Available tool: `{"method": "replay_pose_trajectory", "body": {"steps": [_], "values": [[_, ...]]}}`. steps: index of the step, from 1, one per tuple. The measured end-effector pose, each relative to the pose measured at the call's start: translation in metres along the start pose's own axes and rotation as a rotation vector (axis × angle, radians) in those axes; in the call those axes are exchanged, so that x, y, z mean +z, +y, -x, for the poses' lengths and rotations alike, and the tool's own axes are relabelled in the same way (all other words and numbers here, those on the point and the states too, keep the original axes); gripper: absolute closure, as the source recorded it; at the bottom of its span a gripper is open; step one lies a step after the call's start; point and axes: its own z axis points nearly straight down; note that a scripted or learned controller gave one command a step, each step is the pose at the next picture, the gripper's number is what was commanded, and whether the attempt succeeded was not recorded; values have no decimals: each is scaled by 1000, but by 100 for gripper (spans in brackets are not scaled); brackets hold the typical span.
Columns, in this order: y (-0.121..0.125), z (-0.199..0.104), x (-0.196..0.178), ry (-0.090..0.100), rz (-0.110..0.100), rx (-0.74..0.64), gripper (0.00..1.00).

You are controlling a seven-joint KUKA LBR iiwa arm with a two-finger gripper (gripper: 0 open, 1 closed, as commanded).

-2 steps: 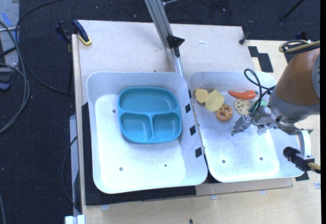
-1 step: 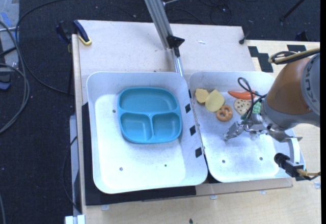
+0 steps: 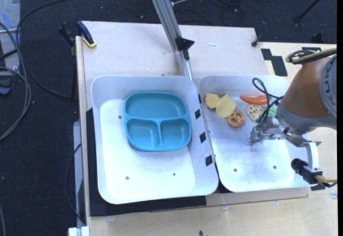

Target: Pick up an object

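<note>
Two shallow white bins side by side on the surface (image 3: 161, 42): left bin (image 3: 107, 176) carrying only a blue divided tray (image 3: 158, 121), set square in its far half, presumably as a drop-off spot; right bin (image 3: 236, 176) holding the pickable things, all clustered at its far end. Two yellow pieces (image 3: 221, 104) touching each other, a brown pretzel-like ring (image 3: 236, 119) just near of them, an orange-red carrot-like piece (image 3: 253, 99) to their right, and a round reddish waffle-patterned piece (image 3: 255, 112) just beside the pretzel. Crowded like that, probably awkward for a clean grab on any single item without nudging a neighbour. Arm reaching in from the right, wrist bent down over the right bin, so placed for a top-down grab. Hand (image 3: 259, 134) low over the bin floor, just near and right of the cluster, close to the waffle-patterned piece yet apart from it as far as can be judged. Fingers blurred and small against the white floor: cannot tell how far open. Nothing visible between them, so no claim of a hold. Pick not yet made, judging from every item lying in the bin.
</note>
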Motion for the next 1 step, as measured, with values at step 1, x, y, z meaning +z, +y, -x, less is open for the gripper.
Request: {"method": "replay_pose_trajectory", "body": {"steps": [1], "values": [[-7, -1, -58, 2, -3, -4, 100]]}}
